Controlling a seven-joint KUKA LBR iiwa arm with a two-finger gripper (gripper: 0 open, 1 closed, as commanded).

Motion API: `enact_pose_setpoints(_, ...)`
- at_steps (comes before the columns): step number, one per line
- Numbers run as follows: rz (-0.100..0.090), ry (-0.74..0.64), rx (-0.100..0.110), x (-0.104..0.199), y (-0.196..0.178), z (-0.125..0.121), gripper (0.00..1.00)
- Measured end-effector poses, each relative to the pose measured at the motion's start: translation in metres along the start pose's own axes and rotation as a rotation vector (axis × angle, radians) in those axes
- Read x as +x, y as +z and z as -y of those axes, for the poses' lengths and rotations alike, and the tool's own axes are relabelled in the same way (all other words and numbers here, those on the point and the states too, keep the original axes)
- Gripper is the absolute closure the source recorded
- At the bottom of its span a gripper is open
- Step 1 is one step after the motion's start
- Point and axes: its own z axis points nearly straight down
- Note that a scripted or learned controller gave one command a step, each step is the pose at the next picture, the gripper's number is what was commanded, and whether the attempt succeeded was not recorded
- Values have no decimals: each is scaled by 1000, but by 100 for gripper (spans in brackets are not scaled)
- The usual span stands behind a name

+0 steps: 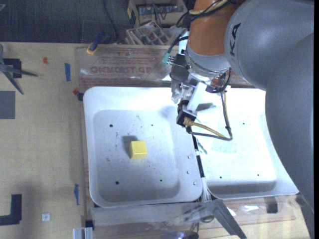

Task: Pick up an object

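Note:
A small yellow block lies flat on the floor of the left white bin, a little left of its middle. My gripper hangs above the back right part of that bin, near the divide between the two bins. It is well up and to the right of the block, apart from it. The grey arm with its orange band comes in from the top right and hides much of the right bin's back.
The right white bin sits beside the left one, their rims meeting at about mid-frame. Behind the bins lies a clear plastic sheet with red lettering. The wooden bench stretches to the left with small blue marks.

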Motion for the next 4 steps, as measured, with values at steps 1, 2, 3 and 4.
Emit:
enact_pose_setpoints(1, 2, -4, -1, 2, -9, 0, 100)
enact_pose_setpoints(2, 0, 5, -2, -13, -48, 26, 100)
enact_pose_setpoints(3, 0, -212, 3, 4, 94, 30, 100)
enact_pose_setpoints(4, -1, 34, -1, 64, 59, -10, 100)
